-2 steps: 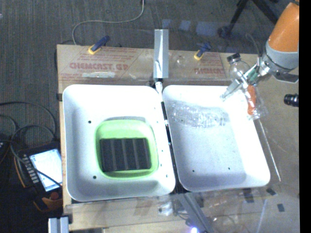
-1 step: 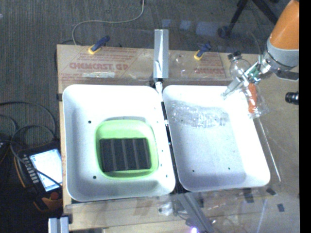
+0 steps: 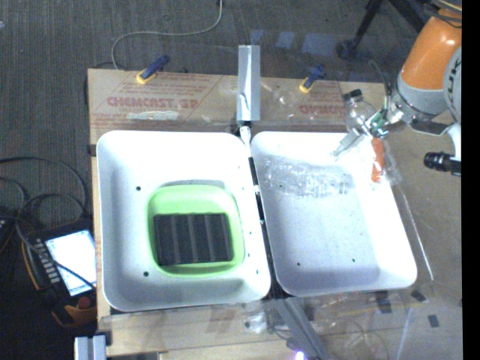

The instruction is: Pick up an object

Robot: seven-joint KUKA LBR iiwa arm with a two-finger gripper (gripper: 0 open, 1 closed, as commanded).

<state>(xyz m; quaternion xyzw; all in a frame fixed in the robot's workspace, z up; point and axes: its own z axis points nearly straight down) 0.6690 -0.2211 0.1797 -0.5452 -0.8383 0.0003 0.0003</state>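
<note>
The only thing to pick up looks like the green tray (image 3: 196, 235) with dark slats in it. It lies flat in the left bin (image 3: 120, 163), near that bin's front wall.

The right bin (image 3: 375, 253) sits just beside the left bin, touching it along the middle. A clear, crinkly patch (image 3: 307, 180) lies on its floor near the back wall — it may be plastic wrap, but it is too faint to be sure.

The tool (image 3: 352, 137) hangs over the back right corner of the right bin, well apart from the green tray. I cannot tell if it is wide or narrow, and nothing can be seen in it. A small orange thing (image 3: 378, 163) hangs just beside the tool, over the right bin's right rim.

What could go wrong? The green tray is wide and flat, so the tool may not fit around it and could slide off. The tool could also come down where it is now — then it may grab nothing but the thin clear stuff. It could bump the right bin's rim too.
</note>
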